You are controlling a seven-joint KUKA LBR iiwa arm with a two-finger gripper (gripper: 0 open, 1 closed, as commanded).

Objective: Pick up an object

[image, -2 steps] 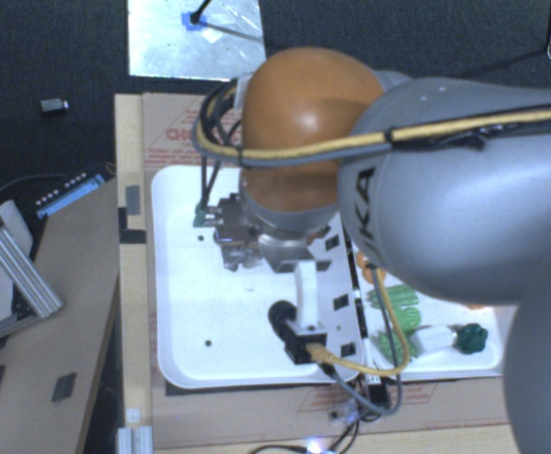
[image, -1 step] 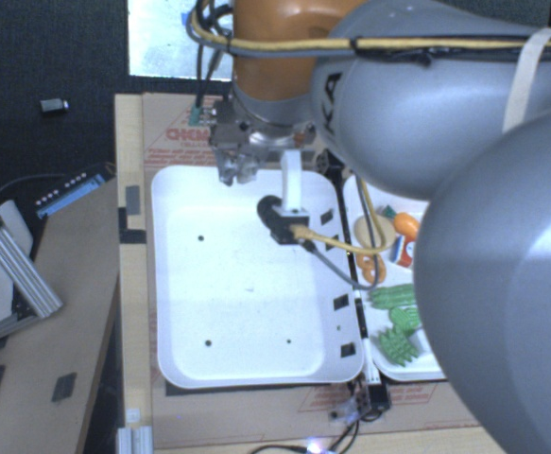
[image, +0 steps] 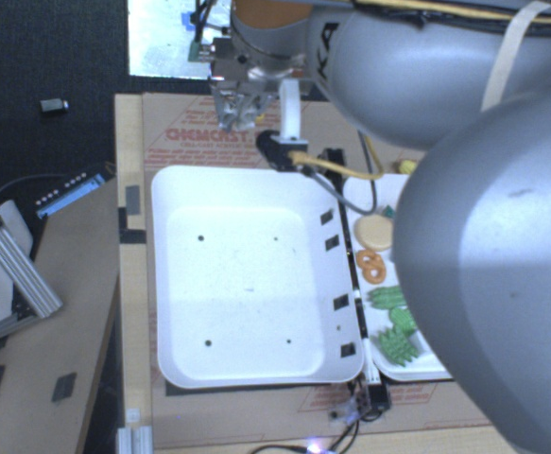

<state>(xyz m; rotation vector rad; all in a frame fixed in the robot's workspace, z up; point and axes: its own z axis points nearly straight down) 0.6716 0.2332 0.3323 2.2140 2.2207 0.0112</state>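
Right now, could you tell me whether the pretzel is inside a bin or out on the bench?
Inside. The pretzel lies on the floor of the right bin, between a tan round piece and green items.

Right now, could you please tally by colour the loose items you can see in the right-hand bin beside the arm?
Green: 3, leafy pieces
Orange: 1, pretzel-shaped piece
Tan: 1, round disc
Yellow: 1, small piece, mostly hidden by the arm
Total: 6 visible; the arm covers much of the bin.
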